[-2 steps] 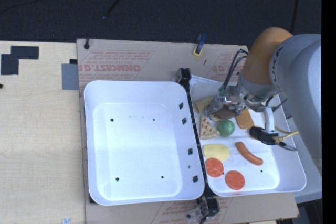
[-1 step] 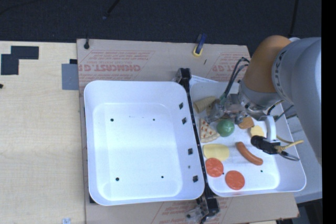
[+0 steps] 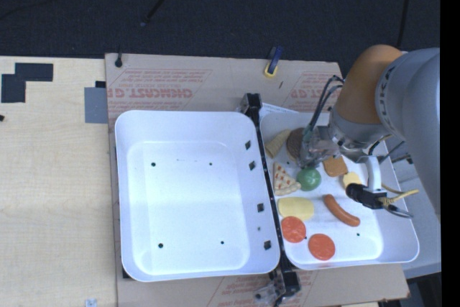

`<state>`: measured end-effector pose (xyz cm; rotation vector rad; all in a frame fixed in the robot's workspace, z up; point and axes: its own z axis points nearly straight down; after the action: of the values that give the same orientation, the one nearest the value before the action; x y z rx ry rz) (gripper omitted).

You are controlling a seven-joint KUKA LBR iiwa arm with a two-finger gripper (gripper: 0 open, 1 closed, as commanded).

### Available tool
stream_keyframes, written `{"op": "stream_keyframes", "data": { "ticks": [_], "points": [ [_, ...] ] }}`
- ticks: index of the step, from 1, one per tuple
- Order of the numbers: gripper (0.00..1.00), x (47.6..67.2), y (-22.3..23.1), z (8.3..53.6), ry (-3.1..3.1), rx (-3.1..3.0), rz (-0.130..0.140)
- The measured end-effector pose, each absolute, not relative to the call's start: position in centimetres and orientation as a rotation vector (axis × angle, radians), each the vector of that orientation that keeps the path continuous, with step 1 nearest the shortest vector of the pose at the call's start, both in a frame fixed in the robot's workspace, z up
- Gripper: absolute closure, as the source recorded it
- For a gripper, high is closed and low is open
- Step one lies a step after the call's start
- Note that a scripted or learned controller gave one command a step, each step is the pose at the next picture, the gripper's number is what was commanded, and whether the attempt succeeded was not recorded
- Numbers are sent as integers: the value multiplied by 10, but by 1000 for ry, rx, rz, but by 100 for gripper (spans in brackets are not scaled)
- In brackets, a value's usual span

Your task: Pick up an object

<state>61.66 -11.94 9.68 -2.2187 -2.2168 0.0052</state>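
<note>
Pincer [image 3: 310,158] in right bin [image 3: 402,244], green ball [image 3: 309,179] just below, grip state unclear

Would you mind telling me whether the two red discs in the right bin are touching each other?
Apart. The camera view shows a strip of white bin floor between the upper red disc and the lower red disc.

Two white bins [image 3: 188,147] sit on tan cardboard [image 3: 180,86] printed in red. The food: green ball [image 3: 309,179], two red discs [image 3: 293,229], yellow piece [image 3: 296,208], orange-red sausage [image 3: 341,211].
</note>
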Motion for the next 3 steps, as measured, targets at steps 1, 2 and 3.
{"op": "stream_keyframes", "data": {
  "ticks": [1,2,3],
  "points": [
    [100,646,-144,262,-2230,-2227,-8],
    [100,635,-109,411,-2227,-2222,-6],
    [100,644,-110,503,-2230,-2220,-6]
  ]
}}
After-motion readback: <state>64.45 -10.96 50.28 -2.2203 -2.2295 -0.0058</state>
